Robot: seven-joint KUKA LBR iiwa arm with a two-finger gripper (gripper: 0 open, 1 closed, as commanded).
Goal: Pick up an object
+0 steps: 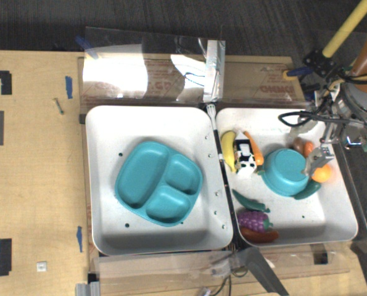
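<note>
Left bin (97, 165) carries the teal divided plate (159, 182). Right bin (337, 221): banana (228, 150) at its left wall, long axis running near to far. Gripper (322, 159) sits low beside the teal bowl (286, 171); I can't tell its state. I judge approach phase; next needs a descent centred on one object.

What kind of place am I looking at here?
Probably a robot lab's test bench, not a kitchen. Two white bins sit side by side on a plywood table; a teal divided plate lies in one, toy food like a banana in the other, where the arm reaches.
</note>
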